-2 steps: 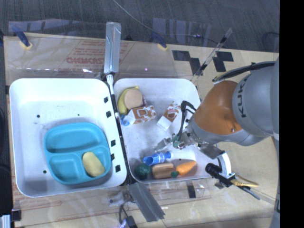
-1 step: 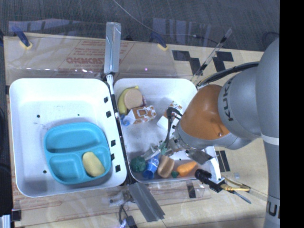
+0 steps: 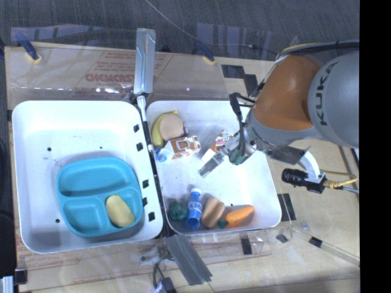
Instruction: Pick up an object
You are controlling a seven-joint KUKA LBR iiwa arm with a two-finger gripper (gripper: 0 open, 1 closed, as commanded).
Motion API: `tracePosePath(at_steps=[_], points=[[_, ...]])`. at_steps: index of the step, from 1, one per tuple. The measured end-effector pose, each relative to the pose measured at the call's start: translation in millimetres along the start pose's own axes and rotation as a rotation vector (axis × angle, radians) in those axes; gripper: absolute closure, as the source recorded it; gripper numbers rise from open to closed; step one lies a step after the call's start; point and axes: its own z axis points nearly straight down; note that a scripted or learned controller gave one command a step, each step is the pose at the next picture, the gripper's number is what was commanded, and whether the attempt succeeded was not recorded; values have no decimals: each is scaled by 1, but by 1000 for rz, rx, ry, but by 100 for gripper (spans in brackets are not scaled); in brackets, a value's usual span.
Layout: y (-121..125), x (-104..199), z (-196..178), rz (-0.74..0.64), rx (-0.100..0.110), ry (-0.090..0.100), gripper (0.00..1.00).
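— Over the right bin [image 3: 269,182], is the pincer [image 3: 211,162] holding anything?

— I can't tell. Toys like the bread [image 3: 212,210] and carrot [image 3: 240,214] lie along the near wall. Nothing looks picked up yet.

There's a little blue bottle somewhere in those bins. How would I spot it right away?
Look at the right-hand white bin, the one the grey arm leans over, and follow its near edge. A row of small things lies there; the blue bottle stands second from the left, between a dark green lump and a tan bread-like piece. It is the only blue item in that row.
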Motion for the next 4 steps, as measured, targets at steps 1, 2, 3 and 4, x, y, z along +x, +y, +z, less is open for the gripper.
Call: tracePosePath(at_steps=[1,2,3,4], points=[[-49,20,-23,-176,2,4,0],[-58,6,-40,-497,0,1,0],[-67,-5,-19,-662,0,4,0],[-54,6,-73,-930,-2,-4,0]])
